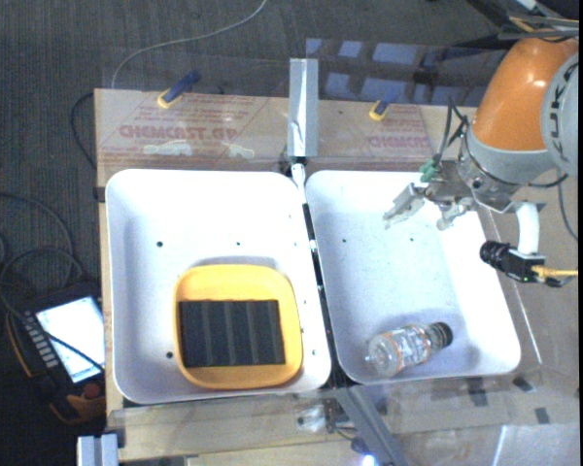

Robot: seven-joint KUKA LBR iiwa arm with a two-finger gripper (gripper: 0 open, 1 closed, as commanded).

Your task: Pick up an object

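Dark carpet is seen around the bench, with cables trailing across it at the left and top; a device with a lit screen [66, 333] lies on the floor at the lower left. Two white bins are set side by side on the bench: the left bin [155, 212] and the right bin [369, 270], their inner rims touching along the middle. A yellow container [239, 326] with a dark ribbed insert is noted in the near half of the left bin; a clear plastic bottle [409, 346] with a dark cap lies on its side near the right bin's front wall. The gripper [426, 208] is held over the right bin's far right part, well apart from the bottle; its fingers are spread and nothing is seen between them.
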